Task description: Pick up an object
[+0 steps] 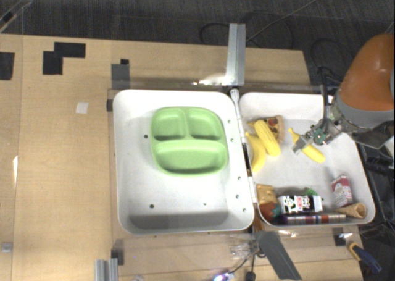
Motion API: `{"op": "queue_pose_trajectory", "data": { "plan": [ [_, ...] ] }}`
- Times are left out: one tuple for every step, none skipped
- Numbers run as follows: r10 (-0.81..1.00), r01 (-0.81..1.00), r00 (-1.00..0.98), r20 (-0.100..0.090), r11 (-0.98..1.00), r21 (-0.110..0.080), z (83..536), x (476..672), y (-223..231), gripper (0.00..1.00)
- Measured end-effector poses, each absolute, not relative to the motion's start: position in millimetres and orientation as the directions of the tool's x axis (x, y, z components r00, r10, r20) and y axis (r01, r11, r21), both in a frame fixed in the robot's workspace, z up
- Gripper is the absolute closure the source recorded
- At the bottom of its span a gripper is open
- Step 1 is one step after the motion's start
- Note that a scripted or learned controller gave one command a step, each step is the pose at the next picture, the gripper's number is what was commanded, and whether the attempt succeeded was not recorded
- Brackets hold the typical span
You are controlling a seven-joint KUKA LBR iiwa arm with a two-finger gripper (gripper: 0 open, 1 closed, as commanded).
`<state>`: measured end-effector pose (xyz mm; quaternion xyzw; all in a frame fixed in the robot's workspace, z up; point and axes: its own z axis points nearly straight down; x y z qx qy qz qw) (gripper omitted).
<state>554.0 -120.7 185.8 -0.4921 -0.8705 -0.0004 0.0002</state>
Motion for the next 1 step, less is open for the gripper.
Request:
{"op": "queue_pose_trajectory", "data": {
  "plan": [
    [0.787,0.787,-0.617,-0.001,0.617,0.001,270.6,574.5,-140.7,1.0]
  ]
}}
